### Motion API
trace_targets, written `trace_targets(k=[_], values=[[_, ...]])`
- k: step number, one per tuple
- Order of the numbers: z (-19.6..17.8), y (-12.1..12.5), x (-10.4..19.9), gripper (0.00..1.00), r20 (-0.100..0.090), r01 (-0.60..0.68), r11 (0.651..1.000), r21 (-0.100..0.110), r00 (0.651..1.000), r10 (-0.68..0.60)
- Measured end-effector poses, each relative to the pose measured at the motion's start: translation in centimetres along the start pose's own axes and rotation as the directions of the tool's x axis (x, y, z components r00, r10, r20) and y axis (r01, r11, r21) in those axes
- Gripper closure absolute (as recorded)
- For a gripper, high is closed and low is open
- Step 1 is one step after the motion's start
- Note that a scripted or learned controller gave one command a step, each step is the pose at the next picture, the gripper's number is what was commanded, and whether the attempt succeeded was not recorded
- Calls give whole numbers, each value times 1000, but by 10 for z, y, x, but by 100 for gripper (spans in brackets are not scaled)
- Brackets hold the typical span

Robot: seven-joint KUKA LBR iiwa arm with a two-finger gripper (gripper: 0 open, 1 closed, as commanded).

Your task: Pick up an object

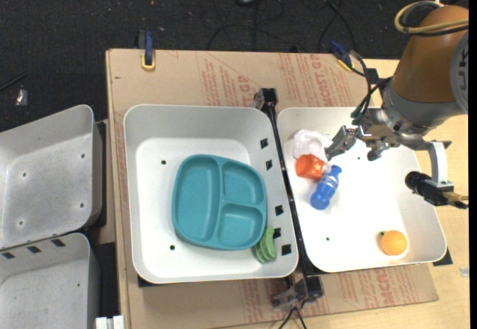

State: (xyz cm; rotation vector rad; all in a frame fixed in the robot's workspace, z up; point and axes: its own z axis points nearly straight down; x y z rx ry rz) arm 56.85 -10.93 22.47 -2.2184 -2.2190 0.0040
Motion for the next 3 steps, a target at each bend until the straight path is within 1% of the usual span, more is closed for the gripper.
trace_targets(k=[1,2,3], values=[[-2,1,0,0,1,1,1000,-4,1000,-1],[60,0,8,0,0,0,1000,1,1000,0],[117,0,-2,0,1,-2,1000,1,1000,2]])
